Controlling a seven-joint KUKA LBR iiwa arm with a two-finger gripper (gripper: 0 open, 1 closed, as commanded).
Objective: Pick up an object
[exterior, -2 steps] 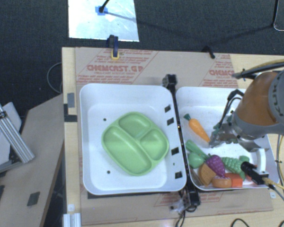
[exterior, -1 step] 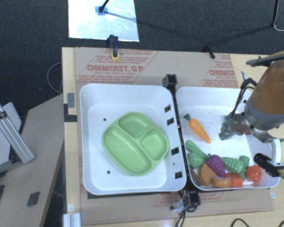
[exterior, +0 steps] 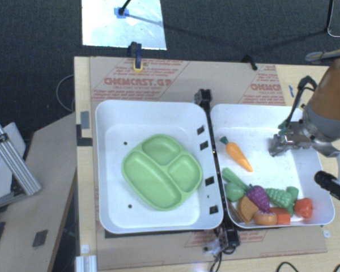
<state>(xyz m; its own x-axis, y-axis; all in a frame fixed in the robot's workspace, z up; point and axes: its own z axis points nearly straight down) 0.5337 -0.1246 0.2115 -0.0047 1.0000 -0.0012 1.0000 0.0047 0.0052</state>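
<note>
The gripper (exterior: 279, 146) hovers over the right bin (exterior: 323, 174); its finger state cannot be determined. The carrot (exterior: 238, 155) lies left of it, apart from the near pile. Target the carrot, probably across its width.

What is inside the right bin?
The right bin holds a toy carrot and a heap of toy food along its near edge; pieces underneath the heap are covered.

End effector (exterior: 280, 145) over right bin (exterior: 323, 169); carrot (exterior: 238, 155) just left.
</note>
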